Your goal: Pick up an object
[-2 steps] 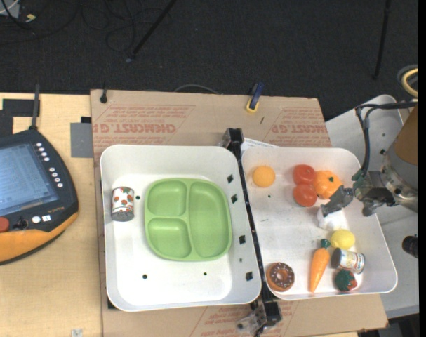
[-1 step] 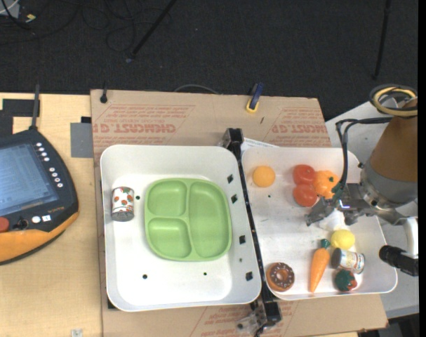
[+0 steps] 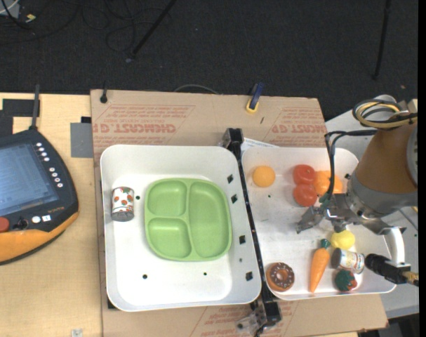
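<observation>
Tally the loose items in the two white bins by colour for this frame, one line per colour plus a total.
Orange: 3 (ball, carrot, partly hidden piece)
Red: 2 (tomatoes)
Green: 2 (divided plate, small item)
Yellow: 1 (lemon)
Brown: 1 (donut)
White printed: 2 (cans)
Total: 11

This is a robotics lab bench, not a home. At the left of the frame lies a robot teach pendant (image 3: 27,195) with a screen and orange casing. Two white bins (image 3: 121,272) sit on flattened cardboard (image 3: 198,121) clamped at the top centre. Loose cables (image 3: 16,5) run over dark flooring along the upper frame. Toy food, such as a plastic carrot (image 3: 318,268), fills the right bin.
</observation>
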